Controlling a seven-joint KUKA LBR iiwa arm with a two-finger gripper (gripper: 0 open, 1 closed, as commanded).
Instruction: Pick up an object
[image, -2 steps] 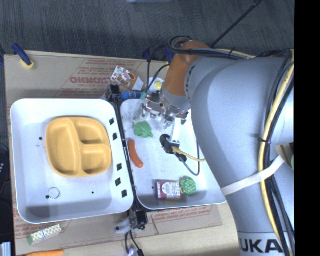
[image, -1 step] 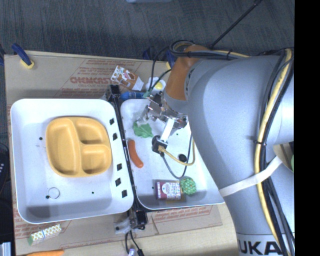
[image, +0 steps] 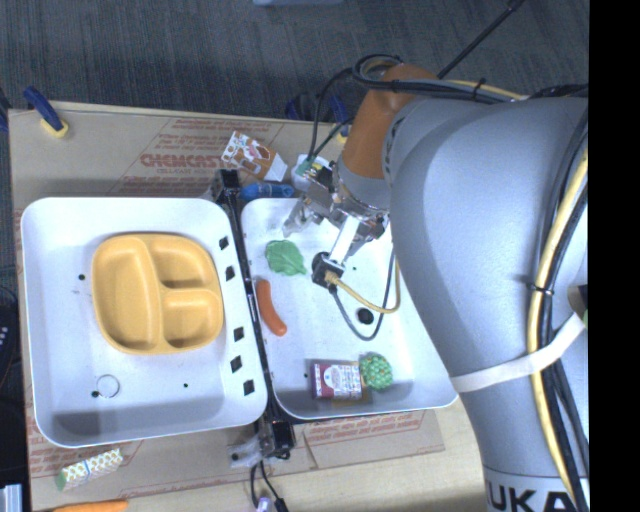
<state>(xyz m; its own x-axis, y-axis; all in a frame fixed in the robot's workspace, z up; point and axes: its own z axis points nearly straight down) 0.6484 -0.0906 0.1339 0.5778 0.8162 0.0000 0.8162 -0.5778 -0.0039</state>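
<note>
The right bin (image: 420, 385) holds a green leafy piece (image: 285, 258), an orange sausage-shaped piece (image: 270, 306), a dark red packet (image: 337, 380) and a green knobbly ball (image: 376, 370). A blue item (image: 266, 190) lies at that bin's far left corner. My gripper (image: 303, 212) hangs over the far end of the right bin, just right of the blue item and above the green leafy piece. Nothing is visibly held in it. The left bin (image: 50, 300) carries a yellow divided plate (image: 157, 291).
The arm's large grey body covers the right side of the right bin. Outside the bins lie a small printed box (image: 246, 153) behind them, a blue and yellow clip (image: 46, 111) at the far left, and a wrapped item (image: 90, 467) at the front left.
</note>
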